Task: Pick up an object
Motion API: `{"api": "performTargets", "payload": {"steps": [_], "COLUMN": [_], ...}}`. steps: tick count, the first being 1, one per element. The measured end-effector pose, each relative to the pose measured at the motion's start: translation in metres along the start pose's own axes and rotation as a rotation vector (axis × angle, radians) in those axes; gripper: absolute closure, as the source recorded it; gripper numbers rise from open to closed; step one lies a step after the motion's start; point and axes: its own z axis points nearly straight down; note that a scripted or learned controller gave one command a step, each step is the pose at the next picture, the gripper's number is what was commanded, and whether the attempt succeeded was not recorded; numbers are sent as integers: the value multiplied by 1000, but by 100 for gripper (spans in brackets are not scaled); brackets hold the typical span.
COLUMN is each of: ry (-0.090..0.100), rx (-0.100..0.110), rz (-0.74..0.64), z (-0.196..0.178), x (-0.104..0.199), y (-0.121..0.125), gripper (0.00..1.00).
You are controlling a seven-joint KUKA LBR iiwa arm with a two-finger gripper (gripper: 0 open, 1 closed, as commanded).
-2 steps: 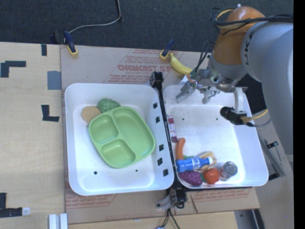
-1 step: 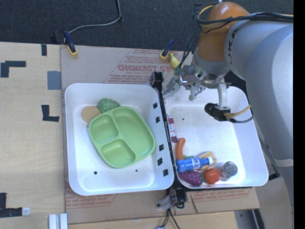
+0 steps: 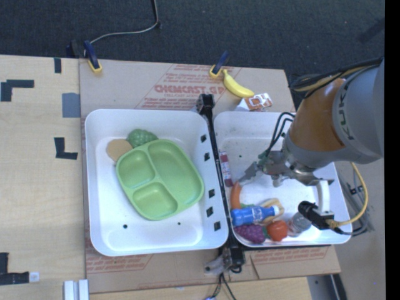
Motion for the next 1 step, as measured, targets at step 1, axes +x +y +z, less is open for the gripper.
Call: {"api": "performTargets", "payload": {"steps": [1], "ry": [-1], "rx": [-10], "rz": [-3], "z": [43], "x": [-11], "y": [89], "gripper": [0]}}
